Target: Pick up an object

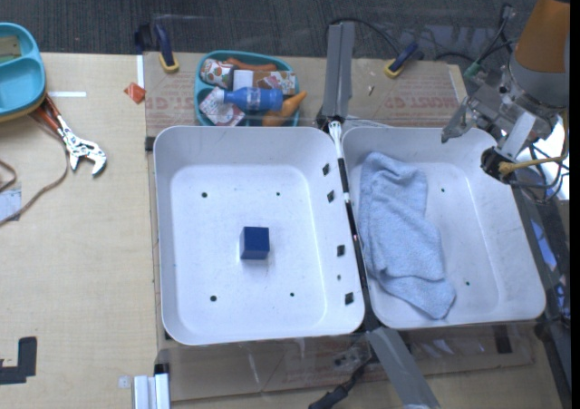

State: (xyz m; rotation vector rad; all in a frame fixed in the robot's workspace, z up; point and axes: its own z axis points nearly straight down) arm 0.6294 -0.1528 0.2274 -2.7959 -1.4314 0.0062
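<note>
Jaws (pixel 489 149) sit above the right bin's (pixel 507 307) far corner; we cannot tell their state. Crumpled pale-blue cloth towel (pixel 403 230) lies nearby; small dark-blue cube (pixel 256 242) rests mid left bin (pixel 181 307). We judge a descent here risks snagging loose fabric.

Robot arm up at the right

The grey arm (pixel 544 44) with its orange band leans in, and its gripper (pixel 494 140) hangs low, tipped to the left.

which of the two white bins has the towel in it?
The right bin, nearest the arm: a crumpled light blue towel lies in its left half. The left bin holds a small blue block instead.
</note>
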